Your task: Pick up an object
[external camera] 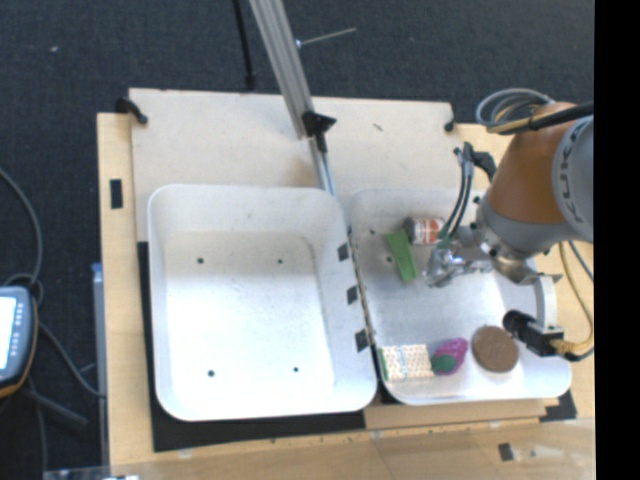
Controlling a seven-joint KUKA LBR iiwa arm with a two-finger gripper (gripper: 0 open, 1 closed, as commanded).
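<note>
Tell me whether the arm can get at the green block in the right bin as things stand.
Probably yes. The end effector hangs just right of the green block, which lies flat and uncovered, with an orange-banded can close behind it.

Robot lab, white bins (250, 298), arm (535, 183)

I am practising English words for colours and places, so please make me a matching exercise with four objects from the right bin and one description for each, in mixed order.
Things:
1. green block
2. brown disc
3. purple object
4. patterned box

Descriptions:
A. round, near the bin's lower right corner
B. long and upright in the picture, left of the gripper
C. lies at the bin's lower left, with small checks
D. sits between the patterned box and the brown disc

Pairs: 1-B, 2-A, 3-D, 4-C
</note>
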